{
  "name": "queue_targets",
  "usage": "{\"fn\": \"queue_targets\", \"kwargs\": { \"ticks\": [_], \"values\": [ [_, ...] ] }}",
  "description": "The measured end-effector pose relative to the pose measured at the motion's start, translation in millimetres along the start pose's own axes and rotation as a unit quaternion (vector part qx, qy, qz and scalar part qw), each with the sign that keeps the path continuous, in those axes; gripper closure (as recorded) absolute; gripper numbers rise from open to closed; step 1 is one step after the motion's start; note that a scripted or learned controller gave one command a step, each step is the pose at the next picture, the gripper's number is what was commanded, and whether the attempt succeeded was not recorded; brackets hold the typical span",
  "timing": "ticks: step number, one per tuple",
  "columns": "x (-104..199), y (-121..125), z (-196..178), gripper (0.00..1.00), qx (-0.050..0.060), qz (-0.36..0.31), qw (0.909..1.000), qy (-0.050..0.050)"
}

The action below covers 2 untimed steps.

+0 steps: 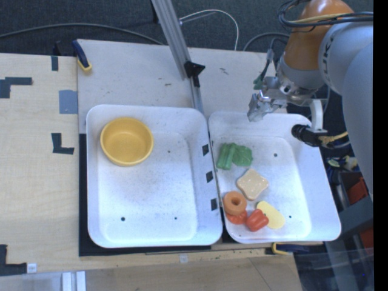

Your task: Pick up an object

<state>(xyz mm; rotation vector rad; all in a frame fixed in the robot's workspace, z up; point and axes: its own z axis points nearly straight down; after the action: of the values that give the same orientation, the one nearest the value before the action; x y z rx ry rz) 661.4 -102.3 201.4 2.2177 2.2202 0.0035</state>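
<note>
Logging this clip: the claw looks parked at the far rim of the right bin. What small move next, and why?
Probably bring the claw toward the camera and down over the green plastic vegetable piece. The claw hangs over the right white bin's far rim, holding nothing, and that piece lies nearest, apart from the other toys.

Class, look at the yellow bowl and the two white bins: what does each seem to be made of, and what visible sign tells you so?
Yellow bowl: probably plastic, with a smooth, slightly glossy finish; its colour is even and the rim is thick and rounded.

White bins: likely moulded plastic, matte to satin; the corners are rounded and the walls shallow, with dark speckles on the floors. Coated metal cannot be ruled out.
</note>
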Motion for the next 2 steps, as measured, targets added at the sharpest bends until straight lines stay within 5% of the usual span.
{"fn": "queue_targets", "kwargs": {
  "ticks": [1,2],
  "values": [
    [11,2,-50,1.0,0.0,-0.001,1.0,0.0],
    [55,-27,-47,1.0,0.004,-0.002,1.0,0.001]
  ]
}}
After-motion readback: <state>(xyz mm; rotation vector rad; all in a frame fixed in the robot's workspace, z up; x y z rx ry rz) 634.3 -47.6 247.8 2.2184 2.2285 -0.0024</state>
